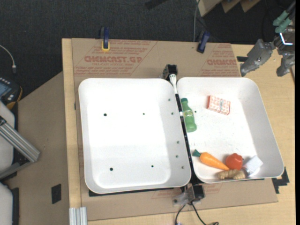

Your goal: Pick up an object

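Note:
The right bin (pixel 262 107) holds a green bottle (pixel 188 115) lying along its left wall and a red-and-white patterned box (pixel 219 105) near the back. An orange carrot (pixel 211 160), a red tomato-like ball (pixel 235 161), a tan knobbly root (pixel 232 174) and a small white piece (pixel 253 165) cluster at its front. My gripper (pixel 264 69) hangs open above the bench's back right corner, beyond the right bin's far rim, with nothing between its fingers.
The left bin (pixel 93 125) is a white tray sharing a middle edge with the right one. Both sit on a brown cardboard sheet (pixel 140 55) held by clamps (pixel 105 39) at the back. Cables and black clips lie along the middle seam.

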